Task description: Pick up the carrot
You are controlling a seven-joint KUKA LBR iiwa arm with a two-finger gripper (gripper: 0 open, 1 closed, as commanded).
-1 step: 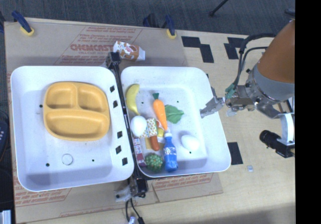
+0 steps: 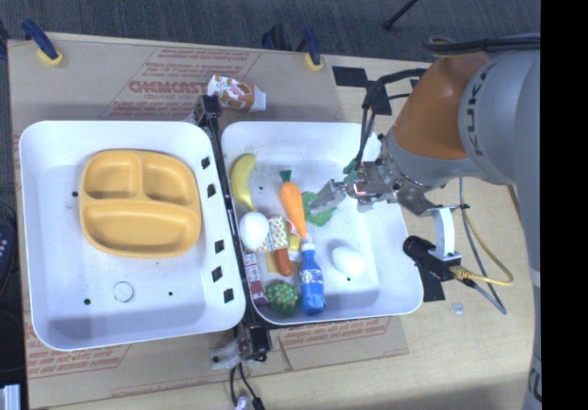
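Note:
The carrot (image 2: 293, 206), orange with a green top, lies lengthwise in the middle of the right bin (image 2: 367, 137), its tip pointing toward the front. My gripper (image 2: 327, 199) hovers just right of the carrot's upper half, low over a small green item (image 2: 321, 211) that sits beside it. Nothing of the carrot is between the gripper's parts. The grey arm with its orange band (image 2: 441, 119) reaches in from the right over the bin's right rim.
Crowded around the carrot are a banana (image 2: 242, 180), a white egg (image 2: 253, 230), a yellow-white packet (image 2: 278, 233), a blue bottle (image 2: 311, 279) and a green ball (image 2: 283, 296). Another egg (image 2: 348, 261) lies alone at front right. The left bin holds a yellow divided plate (image 2: 141, 201).

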